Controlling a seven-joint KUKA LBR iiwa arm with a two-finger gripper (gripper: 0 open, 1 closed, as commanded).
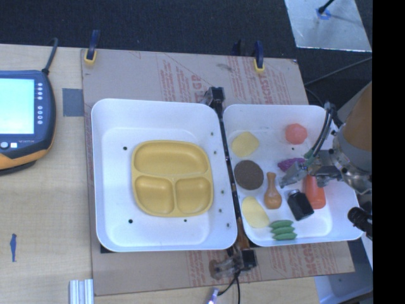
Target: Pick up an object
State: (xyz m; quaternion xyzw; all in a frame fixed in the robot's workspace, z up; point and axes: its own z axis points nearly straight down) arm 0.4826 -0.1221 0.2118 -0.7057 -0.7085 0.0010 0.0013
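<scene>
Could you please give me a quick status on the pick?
Tool low in right bin, near purple toy. Nothing seen gripped. Orange piece and black block crowd it.

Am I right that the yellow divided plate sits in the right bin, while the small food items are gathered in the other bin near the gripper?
Not quite: the camera view shows the yellow divided plate in the left bin, not the right one. The small food items, such as the green pea pods and the brown disc, are indeed gathered in the other bin near the gripper.

orange carrot (pixel 315 192) | upright-ish | R bin, beside black block (pixel 300 204)
</scene>
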